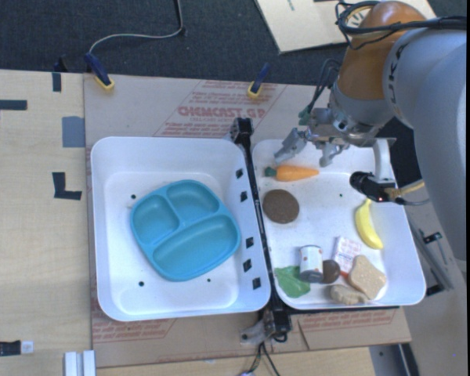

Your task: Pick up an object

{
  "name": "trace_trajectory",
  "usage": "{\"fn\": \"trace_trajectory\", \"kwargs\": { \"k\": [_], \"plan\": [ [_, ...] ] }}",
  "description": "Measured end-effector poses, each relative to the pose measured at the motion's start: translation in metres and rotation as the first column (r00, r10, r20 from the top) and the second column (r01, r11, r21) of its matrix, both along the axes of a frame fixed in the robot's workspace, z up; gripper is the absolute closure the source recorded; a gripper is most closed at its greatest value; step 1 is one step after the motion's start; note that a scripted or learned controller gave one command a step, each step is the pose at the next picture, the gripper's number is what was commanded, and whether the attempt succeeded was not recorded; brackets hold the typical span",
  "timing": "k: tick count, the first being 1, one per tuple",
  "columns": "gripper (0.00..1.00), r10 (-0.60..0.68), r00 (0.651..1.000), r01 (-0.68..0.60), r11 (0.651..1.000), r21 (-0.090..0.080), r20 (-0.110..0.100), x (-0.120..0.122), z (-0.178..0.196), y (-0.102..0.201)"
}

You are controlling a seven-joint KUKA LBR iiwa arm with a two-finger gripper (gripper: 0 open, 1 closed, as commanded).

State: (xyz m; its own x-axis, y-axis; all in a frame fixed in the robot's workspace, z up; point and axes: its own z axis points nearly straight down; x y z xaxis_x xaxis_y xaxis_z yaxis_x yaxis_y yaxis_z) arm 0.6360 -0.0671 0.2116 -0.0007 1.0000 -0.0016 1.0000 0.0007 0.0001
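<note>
My gripper [307, 152] hangs open over the far end of the right bin [399, 233], its two grey fingers spread apart with nothing between them. Just below the fingertips lies an orange carrot [296, 174], pointing right. A brown round patty [281, 207] lies nearer the front, beside the divider. A yellow banana [366, 226] rests at the bin's right side. At the front of the bin sit a small can [310, 262], a green leaf [292, 280], a white packet [347, 252] and pieces of bread [365, 277].
The left bin [110, 210] holds a blue divided plate [185, 229]. A black clip strip [249, 210] runs between the bins. Yellow clamps [100, 74] hold the cardboard at the back. The arm's grey body and orange band [376, 45] fill the upper right.
</note>
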Motion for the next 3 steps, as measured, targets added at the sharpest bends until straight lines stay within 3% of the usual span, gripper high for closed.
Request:
{"fn": "trace_trajectory", "kwargs": {
  "k": [1,2,3],
  "plan": [
    [0.0,0.001,1.0,-0.001,1.0,-0.001,0.004,0.031,-0.115,-0.043],
    [0.0,-0.001,1.0,0.001,1.0,-0.005,0.007,0.034,-0.122,-0.031],
    [1.0,-0.004,1.0,0.004,1.0,0.001,-0.002,0.034,-0.11,-0.03]
  ]
}}
